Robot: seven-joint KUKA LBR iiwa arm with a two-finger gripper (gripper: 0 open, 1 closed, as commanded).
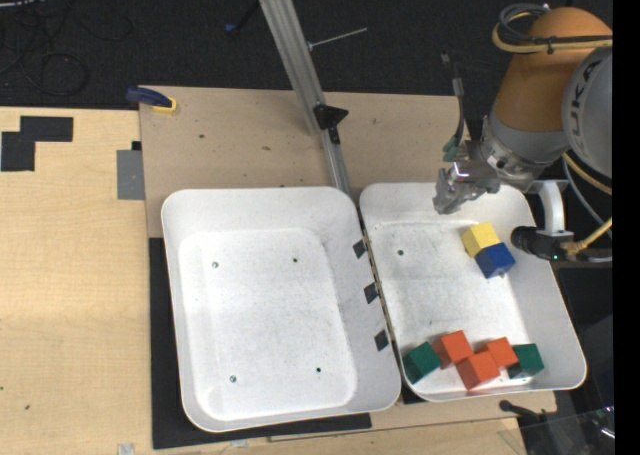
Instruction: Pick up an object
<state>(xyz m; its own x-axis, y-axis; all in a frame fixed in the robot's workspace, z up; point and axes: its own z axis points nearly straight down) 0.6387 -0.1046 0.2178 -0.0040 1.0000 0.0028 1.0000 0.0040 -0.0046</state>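
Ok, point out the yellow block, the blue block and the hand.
yellow block (480,237): camera view, on its top face.
blue block (495,260): camera view, on its top face, touching the yellow one.
hand (452,199): camera view, at its tip, above the right bin's far end.

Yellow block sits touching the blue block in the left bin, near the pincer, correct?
Not quite. The camera view shows the yellow block touching the blue block in the right bin, not the left, near the pincer.
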